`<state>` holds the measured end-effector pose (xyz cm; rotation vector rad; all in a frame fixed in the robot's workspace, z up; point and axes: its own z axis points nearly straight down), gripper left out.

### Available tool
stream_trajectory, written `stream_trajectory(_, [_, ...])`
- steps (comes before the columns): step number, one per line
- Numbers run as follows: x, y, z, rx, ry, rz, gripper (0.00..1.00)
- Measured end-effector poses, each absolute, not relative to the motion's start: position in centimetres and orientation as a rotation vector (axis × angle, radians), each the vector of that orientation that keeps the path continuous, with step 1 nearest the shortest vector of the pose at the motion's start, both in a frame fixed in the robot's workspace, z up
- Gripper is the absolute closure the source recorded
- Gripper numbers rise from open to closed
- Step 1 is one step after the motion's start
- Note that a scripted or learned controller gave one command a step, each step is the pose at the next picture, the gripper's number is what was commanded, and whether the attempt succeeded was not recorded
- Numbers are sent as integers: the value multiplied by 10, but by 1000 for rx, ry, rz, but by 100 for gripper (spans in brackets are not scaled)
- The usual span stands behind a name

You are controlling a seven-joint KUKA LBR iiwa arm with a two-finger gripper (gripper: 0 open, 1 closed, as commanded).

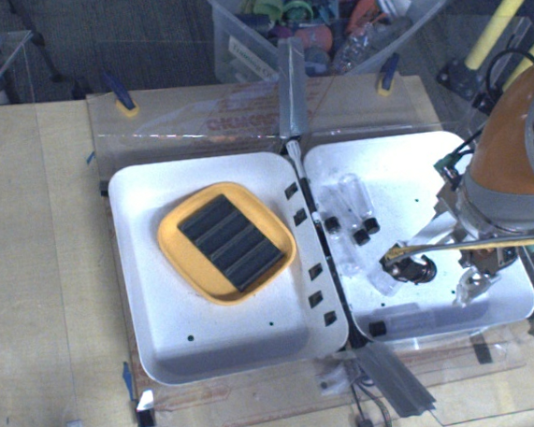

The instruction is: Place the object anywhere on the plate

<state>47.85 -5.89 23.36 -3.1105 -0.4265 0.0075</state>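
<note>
the gripper (476, 283) hangs low over the right bin (403, 162), close to that bin's outer edge; whether it is spread or pressed together cannot be told, and nothing is seen held in it. the black ribbed block (232, 242), judged to be the task's thing, lies well apart from the gripper, across the divider (313, 250), flat on the plate (171, 245) in the left bin (166, 330). by that reading the placing looks done.

the risk lies in any further move. a few clear pieces (348, 195) with small black caps sit between the gripper and the divider. they look slick, rounded and hard to read against the white floor, so a grasp there could slip or send one rolling. a reach across could also clip the raised divider with its row of dark clips. nudging the plate could slide it on the smooth bin floor and shift the block.

the plate is yellow, a rounded square with a shallow raised rim, and looks like plastic. the block is matt black, rectangular and cut by parallel grooves. both bins are glossy white with soft corners, on a pale wooden desk (38, 277).
</note>
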Motion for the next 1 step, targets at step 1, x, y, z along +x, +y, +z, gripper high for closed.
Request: stream_trajectory(1, [478, -62, 232, -3108, -433, 10, 0])
